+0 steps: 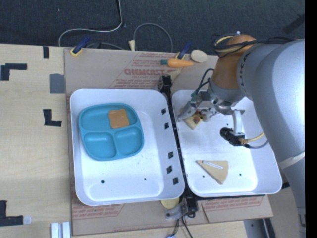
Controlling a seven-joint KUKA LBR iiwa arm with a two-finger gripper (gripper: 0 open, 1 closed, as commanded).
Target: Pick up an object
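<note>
We're down in the right bin (pixel 257 180) with our gripper (pixel 194 114) seemingly closed around a small tan object (pixel 191 122), but nothing's lifted yet, so pickup's unfinished.

Even, bright overhead light. White bins (pixel 124 190) near blown out, faint soft shadows inside rims. Arm (pixel 277 83) at 3 o'clock soft, out of focus, mild sheen. Dark floor at 12 o'clock grainy. Overall slightly blurred.
</note>
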